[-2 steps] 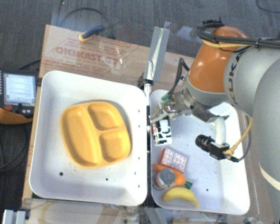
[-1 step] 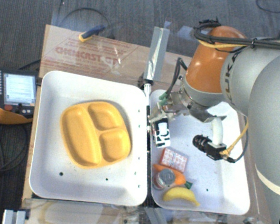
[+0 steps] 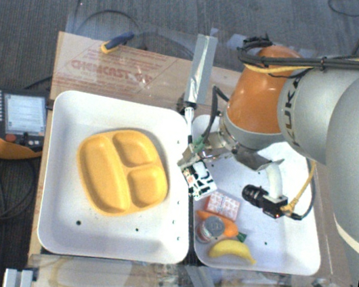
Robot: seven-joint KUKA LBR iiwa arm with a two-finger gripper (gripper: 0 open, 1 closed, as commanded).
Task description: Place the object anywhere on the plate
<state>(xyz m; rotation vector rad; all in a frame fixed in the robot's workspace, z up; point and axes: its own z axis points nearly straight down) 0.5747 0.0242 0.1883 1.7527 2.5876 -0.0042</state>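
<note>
Arm (image 3: 323, 110): grey with an orange band, reaching in from the right over the right bin (image 3: 297, 256).
Left bin (image 3: 56, 221): holds the yellow divided plate (image 3: 123, 171), nothing on it.
Objects: banana (image 3: 230, 251), carrot (image 3: 218, 219), can (image 3: 212, 230), pink packet (image 3: 222, 205), all in the right bin.
Gripper (image 3: 194, 159): at the divide between bins; grip cannot be told.
Progress: nothing placed yet.

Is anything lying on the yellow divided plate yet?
No. The yellow plate in the left bin has nothing in its compartments, while the banana and carrot lie in the right bin.
</note>
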